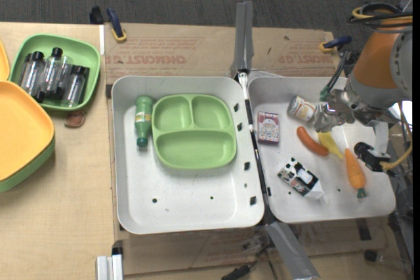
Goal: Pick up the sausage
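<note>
The sausage (pixel 312 141) is a reddish-orange link lying slantwise on the floor of the right bin (pixel 341 203), near its middle. My gripper (pixel 323 120) hangs over that bin, just above and to the right of the sausage's upper end, between it and a small tipped jar (pixel 301 107). From this angle nothing shows between the gripper and the sausage that tells me whether they touch. The arm's orange band (pixel 380 59) and grey wrist reach in from the right.
In the right bin lie a yellow piece (pixel 332 143) right beside the sausage, a carrot (pixel 355 171), a pink box (pixel 268 127) and a black-and-white packet (pixel 300 178). The left bin (pixel 184 206) holds a green divided plate (pixel 194 130) and a green bottle (pixel 142 120).
</note>
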Action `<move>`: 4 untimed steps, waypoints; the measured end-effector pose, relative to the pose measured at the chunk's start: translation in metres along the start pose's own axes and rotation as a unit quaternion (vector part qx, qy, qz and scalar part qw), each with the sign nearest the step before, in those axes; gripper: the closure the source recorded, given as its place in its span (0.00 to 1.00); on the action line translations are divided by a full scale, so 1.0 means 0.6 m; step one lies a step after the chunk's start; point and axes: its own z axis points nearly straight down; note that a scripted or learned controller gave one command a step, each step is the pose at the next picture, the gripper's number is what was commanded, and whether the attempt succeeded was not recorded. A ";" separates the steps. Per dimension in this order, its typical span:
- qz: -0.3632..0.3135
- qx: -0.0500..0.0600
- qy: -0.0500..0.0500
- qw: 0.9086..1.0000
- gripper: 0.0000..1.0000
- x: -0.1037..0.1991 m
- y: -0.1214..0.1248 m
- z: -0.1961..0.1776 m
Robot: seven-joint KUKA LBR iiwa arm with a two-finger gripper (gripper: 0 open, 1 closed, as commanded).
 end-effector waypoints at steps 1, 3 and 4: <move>-0.081 0.001 0.001 0.997 1.00 0.073 -0.084 0.027; -0.064 0.001 0.001 0.998 1.00 -0.019 -0.186 -0.069; -0.019 0.000 0.000 1.000 1.00 -0.001 -0.061 0.054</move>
